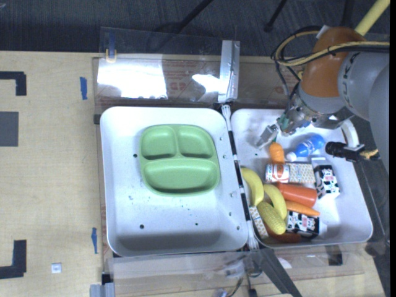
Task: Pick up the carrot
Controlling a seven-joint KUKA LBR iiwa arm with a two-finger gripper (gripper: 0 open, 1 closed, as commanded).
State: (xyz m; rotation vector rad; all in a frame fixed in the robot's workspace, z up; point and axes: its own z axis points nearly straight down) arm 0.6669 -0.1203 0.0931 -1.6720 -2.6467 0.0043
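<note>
We see a pale wooden bench point(43, 184) with black tape marks point(15, 82) and blue tape bits point(83, 87). Behind it lies dark carpet point(124, 5); glare hits a clear panel point(161, 73).

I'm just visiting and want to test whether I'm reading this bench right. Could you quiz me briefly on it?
1. True or false: the green divided plate lies in the right-hand bin.
2. Which lies nearest below the gripper? A) the banana B) the small carrot C) the corn cob
3. Fill in: the long orange carrot lies just below a red and white ____.

Key
1. False: it lies in the left bin, alone.
2. B: the small carrot sits right under the gripper, near the right bin's upper left.
3. Packet, lying across the middle of that bin.
</note>
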